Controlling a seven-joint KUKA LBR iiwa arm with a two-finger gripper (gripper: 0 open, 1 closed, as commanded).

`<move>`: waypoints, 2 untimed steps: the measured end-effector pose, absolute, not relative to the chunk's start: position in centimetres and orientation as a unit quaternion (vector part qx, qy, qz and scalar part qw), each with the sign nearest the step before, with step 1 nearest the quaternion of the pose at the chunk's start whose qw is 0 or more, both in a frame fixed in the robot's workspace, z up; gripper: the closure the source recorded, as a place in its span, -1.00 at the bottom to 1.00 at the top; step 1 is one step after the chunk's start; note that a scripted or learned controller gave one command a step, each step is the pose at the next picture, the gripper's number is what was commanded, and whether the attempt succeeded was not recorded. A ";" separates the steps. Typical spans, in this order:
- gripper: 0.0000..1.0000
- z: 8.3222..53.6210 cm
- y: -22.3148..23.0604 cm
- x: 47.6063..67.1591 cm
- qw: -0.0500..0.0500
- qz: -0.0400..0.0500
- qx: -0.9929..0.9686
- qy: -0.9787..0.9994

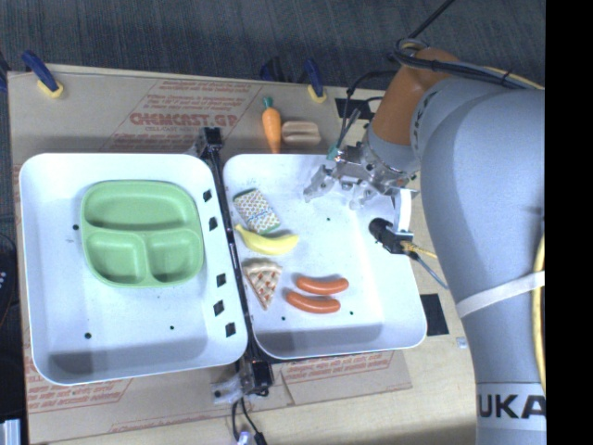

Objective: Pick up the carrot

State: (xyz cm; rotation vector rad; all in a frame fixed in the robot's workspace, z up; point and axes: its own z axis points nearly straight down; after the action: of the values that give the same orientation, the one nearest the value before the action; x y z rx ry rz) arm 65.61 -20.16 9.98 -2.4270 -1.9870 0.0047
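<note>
Arm [482,202] fills the near right, its gripper [338,179] released, holding nothing, above the right bin [371,318] far edge. Carrot [271,128] lies outside that bin on the counter [139,109], beyond and left of the gripper, long axis running away from camera. Count: two bins, two sausages [317,293], one carrot

Pretty even, bright overhead lighting here, colors a bit washed out. The white bins [56,341] go grey-shadowed along their near walls. Overall kinda soft and low-res.
</note>
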 end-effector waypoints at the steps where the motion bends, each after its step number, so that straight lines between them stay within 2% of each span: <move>1: -1.00 27.7 -19.5 65.6 -0.001 0.000 -0.780 -0.626; 2: -1.00 9.6 -17.4 65.5 0.004 0.003 -0.841 -0.541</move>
State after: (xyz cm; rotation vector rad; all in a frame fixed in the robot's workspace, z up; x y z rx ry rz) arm 65.50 -17.38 9.61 -2.6352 -1.6971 0.0085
